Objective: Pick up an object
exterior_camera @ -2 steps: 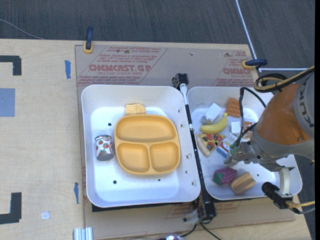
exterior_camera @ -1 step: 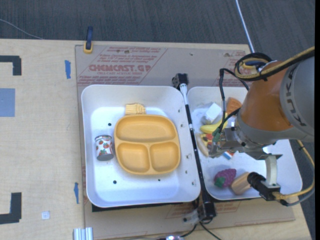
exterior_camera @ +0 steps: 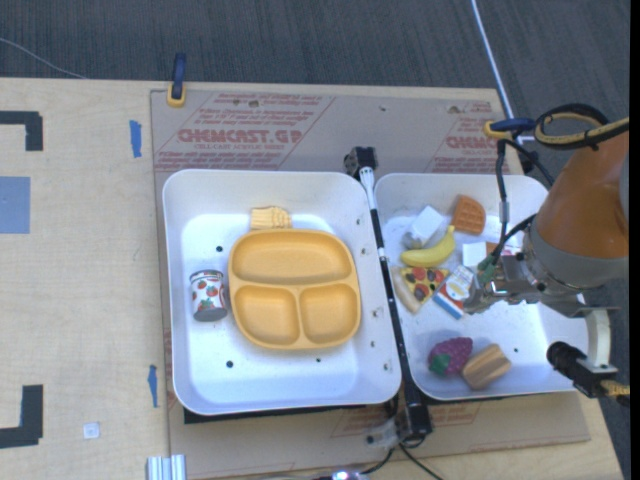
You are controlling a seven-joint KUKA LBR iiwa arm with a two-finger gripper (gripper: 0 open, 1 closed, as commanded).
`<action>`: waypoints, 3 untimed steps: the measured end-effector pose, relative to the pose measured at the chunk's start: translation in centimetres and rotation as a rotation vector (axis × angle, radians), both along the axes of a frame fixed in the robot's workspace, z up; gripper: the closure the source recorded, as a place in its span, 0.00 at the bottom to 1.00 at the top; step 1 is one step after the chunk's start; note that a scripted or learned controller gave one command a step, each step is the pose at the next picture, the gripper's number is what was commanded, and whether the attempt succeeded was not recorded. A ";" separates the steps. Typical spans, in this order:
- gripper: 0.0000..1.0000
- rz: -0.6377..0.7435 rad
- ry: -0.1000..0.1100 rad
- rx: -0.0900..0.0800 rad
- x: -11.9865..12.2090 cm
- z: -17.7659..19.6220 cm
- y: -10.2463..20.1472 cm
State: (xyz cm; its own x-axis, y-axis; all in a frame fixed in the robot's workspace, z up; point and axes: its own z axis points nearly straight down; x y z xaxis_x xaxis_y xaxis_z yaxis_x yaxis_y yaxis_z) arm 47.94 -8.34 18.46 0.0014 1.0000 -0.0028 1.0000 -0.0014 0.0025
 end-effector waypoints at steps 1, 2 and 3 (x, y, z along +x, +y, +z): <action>0.00 0.002 0.000 0.001 0.0 0.0 0.1; 0.00 0.002 0.001 0.002 0.0 -8.9 -1.2; 1.00 0.001 -0.002 0.001 0.1 -8.0 -1.2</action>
State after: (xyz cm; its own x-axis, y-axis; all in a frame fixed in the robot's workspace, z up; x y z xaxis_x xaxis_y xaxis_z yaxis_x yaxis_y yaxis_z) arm 48.04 -9.57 10.50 0.0004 1.0000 -0.0015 1.0000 -0.0004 0.0043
